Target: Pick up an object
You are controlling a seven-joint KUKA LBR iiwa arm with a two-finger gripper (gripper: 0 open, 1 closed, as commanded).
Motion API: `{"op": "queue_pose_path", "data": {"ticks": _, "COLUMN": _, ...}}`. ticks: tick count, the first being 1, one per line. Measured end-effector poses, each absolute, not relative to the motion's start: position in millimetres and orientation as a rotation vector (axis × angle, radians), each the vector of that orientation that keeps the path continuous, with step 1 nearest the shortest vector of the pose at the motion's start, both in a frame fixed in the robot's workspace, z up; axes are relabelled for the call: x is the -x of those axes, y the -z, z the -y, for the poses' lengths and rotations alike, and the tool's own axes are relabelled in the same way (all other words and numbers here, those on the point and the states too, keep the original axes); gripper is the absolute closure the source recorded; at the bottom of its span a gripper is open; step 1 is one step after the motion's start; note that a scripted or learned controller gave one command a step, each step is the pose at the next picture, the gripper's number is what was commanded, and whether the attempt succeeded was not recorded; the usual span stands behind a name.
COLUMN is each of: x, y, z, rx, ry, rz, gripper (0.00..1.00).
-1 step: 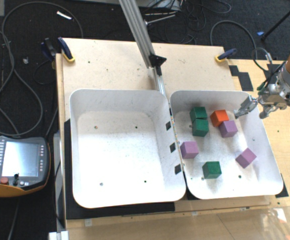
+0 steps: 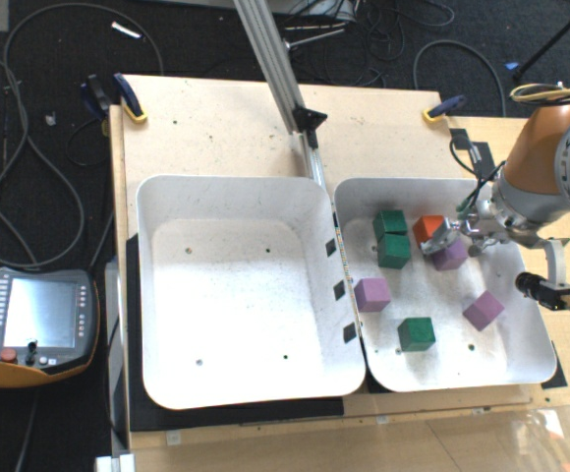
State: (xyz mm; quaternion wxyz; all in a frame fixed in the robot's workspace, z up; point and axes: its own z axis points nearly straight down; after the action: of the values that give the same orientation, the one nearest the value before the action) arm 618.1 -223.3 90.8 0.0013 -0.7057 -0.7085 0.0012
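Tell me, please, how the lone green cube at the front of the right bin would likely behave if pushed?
The green cube looks flat-faced, so it should slide rather than roll. It seems rigid, probably foam or wood, so likely light. With open floor around it in the right white bin, it may skid or twist freely.

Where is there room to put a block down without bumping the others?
The left bin has bare floor between all its walls. In the right bin, the front right corner is free. It is crowded by the gripper, around the orange block and purple block.
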Motion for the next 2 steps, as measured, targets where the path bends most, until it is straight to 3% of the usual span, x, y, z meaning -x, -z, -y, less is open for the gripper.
{"op": "queue_pose_path", "data": {"ticks": 1, "x": -619.6, "y": -105.9, "z": 223.7, "rx": 2.218, "ry": 0.000, "rz": 2.229, "gripper": 1.00}}
{"op": "queue_pose_path", "data": {"ticks": 2, "x": -653.3, "y": -147.7, "z": 155.5, "rx": 2.214, "ry": 0.007, "rz": 2.233, "gripper": 1.00}}
